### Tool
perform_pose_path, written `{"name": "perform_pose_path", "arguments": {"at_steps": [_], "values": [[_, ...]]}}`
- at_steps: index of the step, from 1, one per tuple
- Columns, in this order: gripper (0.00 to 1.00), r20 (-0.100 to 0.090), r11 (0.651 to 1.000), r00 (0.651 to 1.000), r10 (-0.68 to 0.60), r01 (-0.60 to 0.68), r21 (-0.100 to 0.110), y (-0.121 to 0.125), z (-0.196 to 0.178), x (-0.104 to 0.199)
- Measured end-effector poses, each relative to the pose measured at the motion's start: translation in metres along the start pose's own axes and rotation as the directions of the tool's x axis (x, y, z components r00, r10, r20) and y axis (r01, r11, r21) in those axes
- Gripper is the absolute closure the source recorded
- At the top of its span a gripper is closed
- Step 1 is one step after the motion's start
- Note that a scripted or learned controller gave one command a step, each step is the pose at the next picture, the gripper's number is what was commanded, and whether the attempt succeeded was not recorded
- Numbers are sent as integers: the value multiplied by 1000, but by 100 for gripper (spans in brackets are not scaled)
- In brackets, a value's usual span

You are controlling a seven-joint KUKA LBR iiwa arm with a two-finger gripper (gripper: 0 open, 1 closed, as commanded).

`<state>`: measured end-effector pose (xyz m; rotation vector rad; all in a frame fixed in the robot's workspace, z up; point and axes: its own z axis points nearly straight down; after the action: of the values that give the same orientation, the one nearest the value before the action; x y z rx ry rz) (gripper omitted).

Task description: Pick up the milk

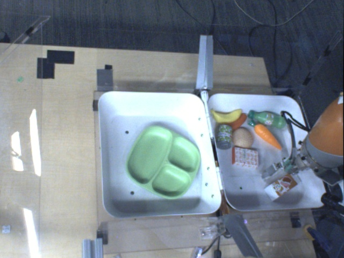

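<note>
A small white and brown milk carton [281,186] lies on its side near the front right of the right bin [252,199]. The gripper [276,170] hangs low over the bin, just above and to the left of the carton, touching it or nearly so. The arm's orange band [329,128] and grey wrist come in from the right edge. I see nothing lifted off the bin floor.
The right bin also holds a banana [227,115], a green bottle [267,119], a carrot [267,135], a small can [224,136], a round tan item [243,137] and a red and white box [245,156]. A green sectioned tray [163,160] lies in the left bin [115,112].
</note>
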<state>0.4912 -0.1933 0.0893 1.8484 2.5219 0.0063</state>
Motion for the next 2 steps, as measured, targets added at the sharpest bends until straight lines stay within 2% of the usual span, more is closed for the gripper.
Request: {"name": "perform_pose_path", "arguments": {"at_steps": [1,2], "values": [[0,-5,1000,1000,15,-15,1,-4,0,-11],[0,-5,995,995,-104,104,2,3,1,-14]]}}
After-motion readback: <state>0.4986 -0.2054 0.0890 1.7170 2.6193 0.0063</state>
